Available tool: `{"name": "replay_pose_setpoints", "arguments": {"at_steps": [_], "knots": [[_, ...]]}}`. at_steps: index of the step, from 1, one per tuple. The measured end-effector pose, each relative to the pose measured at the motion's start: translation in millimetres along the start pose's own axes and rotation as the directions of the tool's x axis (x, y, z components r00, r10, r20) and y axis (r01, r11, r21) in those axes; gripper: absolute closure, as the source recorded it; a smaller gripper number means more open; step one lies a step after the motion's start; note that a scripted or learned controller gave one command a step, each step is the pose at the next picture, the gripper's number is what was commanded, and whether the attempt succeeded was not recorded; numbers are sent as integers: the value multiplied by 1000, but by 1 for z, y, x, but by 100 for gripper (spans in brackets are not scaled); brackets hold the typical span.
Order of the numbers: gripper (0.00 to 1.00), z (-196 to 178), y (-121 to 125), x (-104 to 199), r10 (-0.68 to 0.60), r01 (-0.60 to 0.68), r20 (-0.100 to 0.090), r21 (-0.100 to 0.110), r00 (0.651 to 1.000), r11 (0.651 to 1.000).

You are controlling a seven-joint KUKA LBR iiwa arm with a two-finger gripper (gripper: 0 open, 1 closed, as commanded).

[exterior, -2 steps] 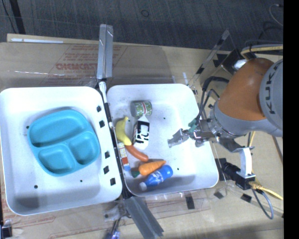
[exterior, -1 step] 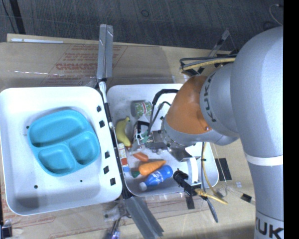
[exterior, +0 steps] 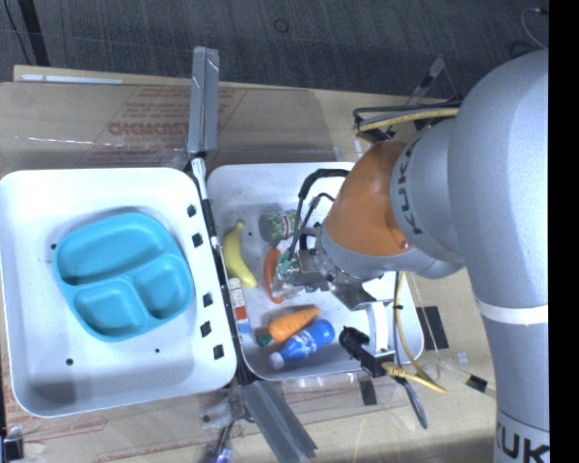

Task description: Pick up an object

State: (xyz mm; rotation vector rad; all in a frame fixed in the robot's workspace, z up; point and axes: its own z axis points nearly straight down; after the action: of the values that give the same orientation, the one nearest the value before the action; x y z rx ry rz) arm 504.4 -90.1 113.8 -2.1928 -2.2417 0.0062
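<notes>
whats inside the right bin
In the right bin: a banana, a carrot, a blue bottle and a small can. The arm covers its right half.

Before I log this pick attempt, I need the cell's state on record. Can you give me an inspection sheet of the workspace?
Surface: two white bins side by side, left bin, right bin, on a cardboard-covered bench.
Job's things: in the right bin, banana, carrot, blue bottle, a small can.
Clutter: blue tray with three compartments in the left bin.
Tool: tool low over the right bin, beside the banana; finger state unclear.
Cables: black cables looped at the wrist; yellow cable behind the arm.
Surroundings: dark carpet beyond the bench.
</notes>
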Motion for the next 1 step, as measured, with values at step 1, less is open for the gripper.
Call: {"name": "replay_pose_setpoints", "arguments": {"at_steps": [1], "knots": [[100,-146,58,11,-50,50,1,-5,999,999]]}}
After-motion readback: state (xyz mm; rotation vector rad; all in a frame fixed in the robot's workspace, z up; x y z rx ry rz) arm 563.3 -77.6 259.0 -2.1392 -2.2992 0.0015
